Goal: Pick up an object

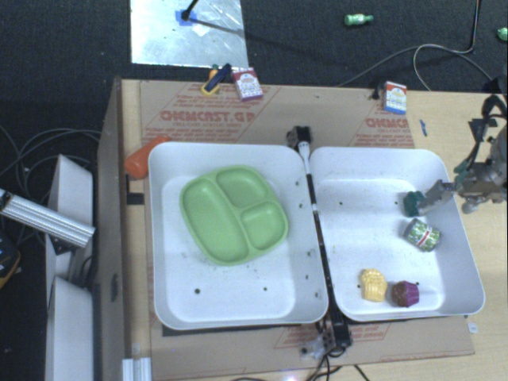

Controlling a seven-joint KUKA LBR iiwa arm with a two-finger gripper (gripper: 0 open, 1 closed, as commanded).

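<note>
The brown cardboard-covered bench [333, 105] carries two shallow white plastic bins side by side. The left bin [171, 292] holds a pale green three-compartment plastic tray [232, 213], lying flat near its middle. The right bin [349, 213] holds the small things, all toward its right edge and near-right corner. The grey arm's gripper [432, 197] reaches in over the right rim, its tip just beside a small dark-teal object [412, 204] — whether the claw is open or closed on anything cannot be told. Just below lies a green-and-white crumpled can-like object [422, 234], close to the teal one. Near the bin's front edge sit a yellow lumpy toy [372, 284] and a purple ridged cup-shaped toy [405, 294], touching or nearly so — well apart from the gripper.
</note>
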